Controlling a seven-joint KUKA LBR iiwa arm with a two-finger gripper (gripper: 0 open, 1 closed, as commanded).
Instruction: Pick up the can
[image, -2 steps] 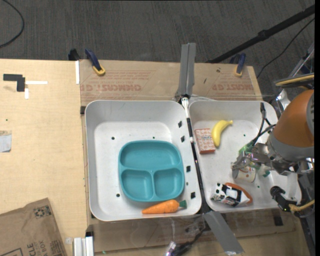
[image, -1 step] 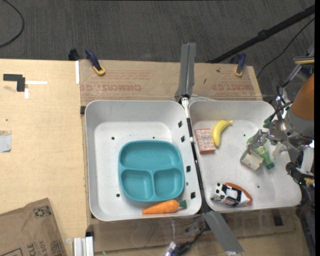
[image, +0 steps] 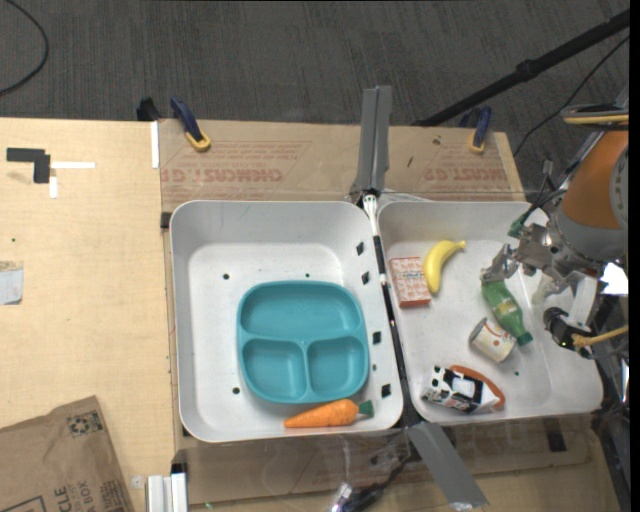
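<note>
Just below and left of the claw (image: 527, 262), in the right bin (image: 560, 400): can (image: 492, 340), tipped over, touched by the green bottle (image: 505, 310). It is judged light, stiff, slippery and prone to roll, and is best gripped across its round body. How wide the claw is set cannot be told. The claw side is crowded by the bottle; open floor is left beyond.

2 bins (image: 190, 300); 1 plate (image: 300, 340); 1 carrot (image: 322, 416); 1 banana (image: 440, 263).

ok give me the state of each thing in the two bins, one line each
can: on its side, right bin
green bottle: lying down, beside the can
banana: flat, right bin
red box: flat by the divider
teal plate: upright, left bin
carrot: lying beside plate
gripper: above the bottle
</note>
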